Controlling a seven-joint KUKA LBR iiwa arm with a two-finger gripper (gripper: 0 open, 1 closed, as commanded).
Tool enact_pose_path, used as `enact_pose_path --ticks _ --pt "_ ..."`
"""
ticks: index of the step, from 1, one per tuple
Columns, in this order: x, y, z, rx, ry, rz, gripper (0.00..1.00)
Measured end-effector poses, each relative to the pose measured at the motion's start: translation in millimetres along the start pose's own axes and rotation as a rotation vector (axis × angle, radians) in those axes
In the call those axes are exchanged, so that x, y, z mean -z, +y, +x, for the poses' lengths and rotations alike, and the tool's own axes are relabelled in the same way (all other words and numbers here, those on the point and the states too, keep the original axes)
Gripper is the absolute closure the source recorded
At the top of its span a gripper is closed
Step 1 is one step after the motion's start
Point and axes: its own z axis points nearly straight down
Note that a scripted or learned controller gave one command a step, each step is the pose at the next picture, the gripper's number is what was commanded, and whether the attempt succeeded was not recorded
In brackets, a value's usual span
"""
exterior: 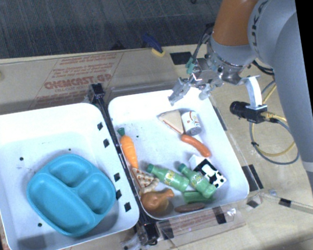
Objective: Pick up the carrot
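Pick not begun | carrot (129, 152) lies by right bin's left wall | I see gripper (189, 88) spread, empty (well apart).

- The cardboard sheet (78, 75) under the two bins bears red print behind the left bin; its largest line reads roughly "CHEMCAST GP", seen upside down.
- Smaller red lines around that print are too small to read.
- The grey arm (272, 20) bears dark letters near the orange band, partly readable as "KU".
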Motion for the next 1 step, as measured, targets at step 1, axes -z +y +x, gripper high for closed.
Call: enact_pose_path --ticks 1 --pt "-99.0 -13.0 56.8 0.201 0.003 0.003 0.0"
